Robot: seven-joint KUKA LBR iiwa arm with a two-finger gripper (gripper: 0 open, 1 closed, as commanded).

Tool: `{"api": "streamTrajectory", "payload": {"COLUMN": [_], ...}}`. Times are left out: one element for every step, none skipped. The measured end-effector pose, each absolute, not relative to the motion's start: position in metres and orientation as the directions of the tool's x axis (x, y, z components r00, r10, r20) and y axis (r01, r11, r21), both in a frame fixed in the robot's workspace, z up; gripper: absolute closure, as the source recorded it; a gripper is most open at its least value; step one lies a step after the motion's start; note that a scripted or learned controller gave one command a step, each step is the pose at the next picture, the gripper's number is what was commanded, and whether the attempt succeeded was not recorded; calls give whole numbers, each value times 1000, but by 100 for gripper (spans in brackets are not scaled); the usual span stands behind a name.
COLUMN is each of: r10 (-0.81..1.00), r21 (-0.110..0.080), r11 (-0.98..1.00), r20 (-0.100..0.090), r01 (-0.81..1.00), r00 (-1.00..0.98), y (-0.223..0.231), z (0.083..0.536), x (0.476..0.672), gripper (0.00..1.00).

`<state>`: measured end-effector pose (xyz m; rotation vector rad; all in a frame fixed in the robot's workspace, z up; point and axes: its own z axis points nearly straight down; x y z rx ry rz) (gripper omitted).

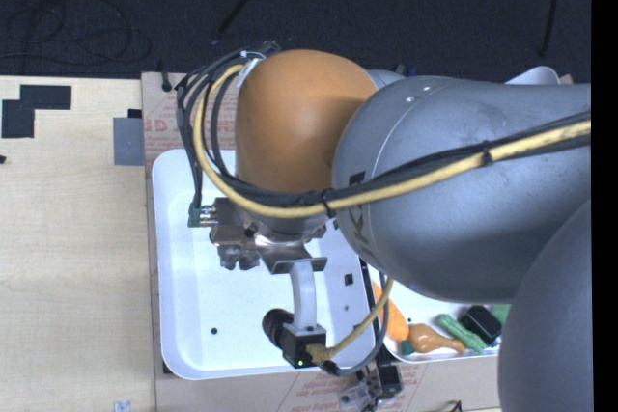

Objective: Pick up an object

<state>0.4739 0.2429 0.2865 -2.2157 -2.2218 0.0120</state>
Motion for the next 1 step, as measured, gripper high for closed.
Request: {"api": "streamTrajectory", "payload": {"r10": [1000], "r21": [-9], "r11": [0], "r20": [-4], "r01": [1000], "r00": [0], "y": [243], "z": [240], "x": [474], "gripper": [100]}}
